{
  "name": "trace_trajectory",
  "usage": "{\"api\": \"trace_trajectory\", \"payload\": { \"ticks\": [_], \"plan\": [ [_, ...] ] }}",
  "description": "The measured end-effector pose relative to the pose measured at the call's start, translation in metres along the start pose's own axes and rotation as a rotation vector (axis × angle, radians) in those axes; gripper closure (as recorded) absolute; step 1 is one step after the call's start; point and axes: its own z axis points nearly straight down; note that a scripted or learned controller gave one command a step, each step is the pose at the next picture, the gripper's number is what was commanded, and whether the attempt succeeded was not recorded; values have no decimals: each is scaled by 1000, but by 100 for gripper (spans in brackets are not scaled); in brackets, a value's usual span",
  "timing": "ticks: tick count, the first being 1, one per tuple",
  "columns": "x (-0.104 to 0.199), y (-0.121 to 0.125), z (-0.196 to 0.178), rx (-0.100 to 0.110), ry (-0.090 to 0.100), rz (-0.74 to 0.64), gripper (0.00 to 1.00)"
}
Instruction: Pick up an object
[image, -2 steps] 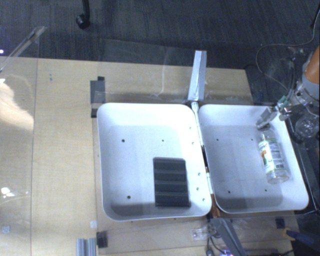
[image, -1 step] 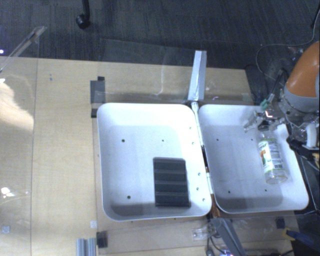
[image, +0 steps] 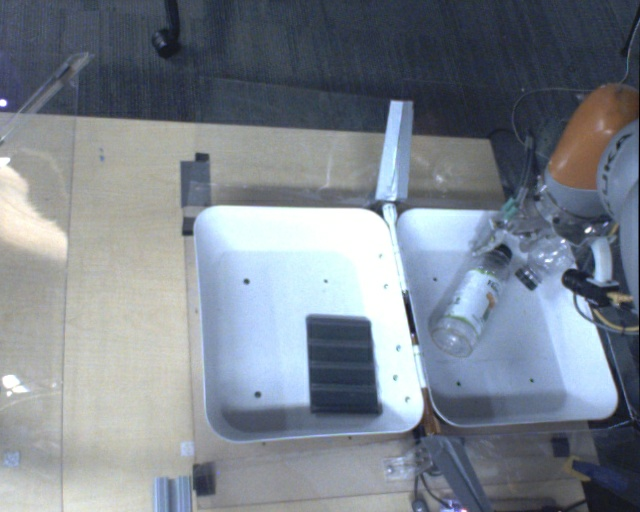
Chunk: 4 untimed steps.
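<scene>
clear bottle tilted beside pincer

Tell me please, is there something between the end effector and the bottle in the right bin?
Nothing visible does. The end effector is right at the top end of the bottle, which lies tilted in the right bin.

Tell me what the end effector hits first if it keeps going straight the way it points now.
Most likely the clear bottle lying in the right bin: the end effector points down-left at its dark-capped neck. Depth is unclear, so contact can't be judged.
</scene>
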Motion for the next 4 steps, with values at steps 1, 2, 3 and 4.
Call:
{"api": "trace_trajectory", "payload": {
  "ticks": [1, 2, 3, 4],
  "plan": [
    [1, 4, -13, -13, -8, -7, 100],
    [3, 3, -11, -8, -2, -9, 0],
    [2, -28, -61, -1, -1, 70, 0],
    [6, -38, 5, -4, 1, 26, 0]
  ]
}}
